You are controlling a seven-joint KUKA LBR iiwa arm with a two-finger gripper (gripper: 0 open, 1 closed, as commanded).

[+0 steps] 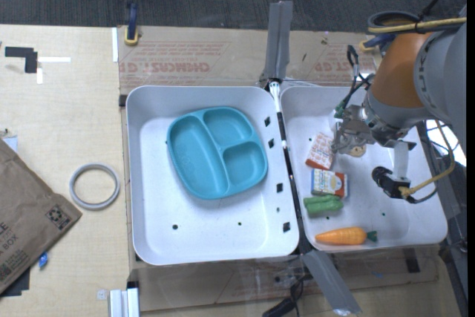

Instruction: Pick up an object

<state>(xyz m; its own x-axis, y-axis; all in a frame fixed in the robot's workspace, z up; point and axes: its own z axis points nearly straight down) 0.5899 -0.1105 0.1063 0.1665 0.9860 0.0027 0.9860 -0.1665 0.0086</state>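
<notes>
The right bin holds a red and white packet, a small carton with a red and green label, a green vegetable and an orange carrot. My gripper hangs low over this bin, just right of the red and white packet. Its fingers point down beside the packet's right edge. I see nothing clearly held between them.
The left bin holds a blue divided plate. A roll of tape and a brown cardboard box lie on the bench to the left. A black cable fitting hangs beside the arm over the right bin.
</notes>
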